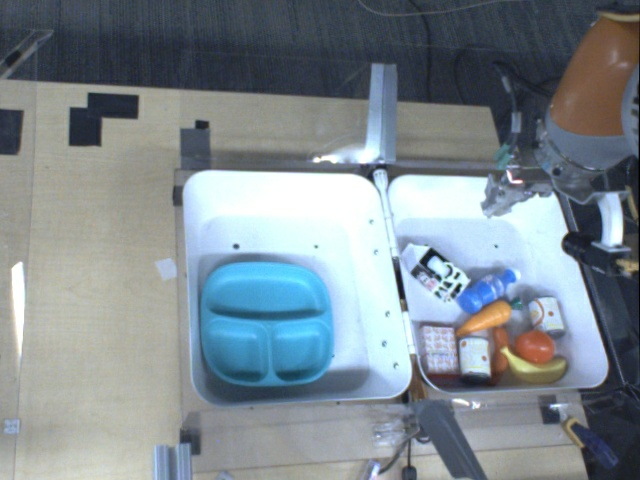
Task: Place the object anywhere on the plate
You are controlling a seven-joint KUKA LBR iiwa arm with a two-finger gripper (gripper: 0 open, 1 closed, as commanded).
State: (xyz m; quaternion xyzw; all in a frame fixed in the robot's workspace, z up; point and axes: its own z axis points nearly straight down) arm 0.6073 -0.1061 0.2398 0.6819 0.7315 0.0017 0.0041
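Plywood bench (pixel 90 298) bears two white bins; dark carpet lies behind. Blue plate (pixel 266 320) sits in the left bin (pixel 290 193). Gripper (pixel 503 196) hovers over the right bin (pixel 450 213), its state unclear.

Two white bins (pixel 290 193) side by side on bench (pixel 90 298); cable (pixel 470 6) on dark floor beyond.

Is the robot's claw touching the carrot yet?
Apart. The camera view shows the gripper up near the far edge of the right bin, with bare white floor between it and the carrot.
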